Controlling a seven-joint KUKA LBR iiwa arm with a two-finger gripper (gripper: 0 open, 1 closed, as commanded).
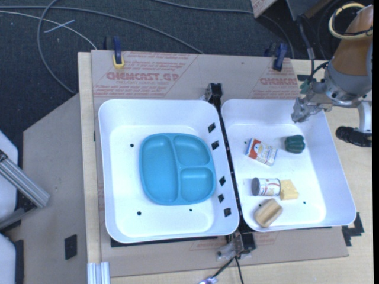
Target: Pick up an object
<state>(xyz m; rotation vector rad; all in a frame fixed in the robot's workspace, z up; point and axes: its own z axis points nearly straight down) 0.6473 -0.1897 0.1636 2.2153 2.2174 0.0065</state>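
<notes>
Approach was the step in hand: the jaws (303, 112) hung over the far corner of the right bin (340, 182), carrying nothing; how wide they stood could not be told. A dark green lump (294, 144) lay just below them, a red-and-white packet (261, 151) further left, a small can (265, 186), yellow block (288, 189) and tan roll (267, 212) well beyond. The next move probably called for a short drop onto the lump, which had open floor around it; the bin's wall stood close behind the jaws.
</notes>
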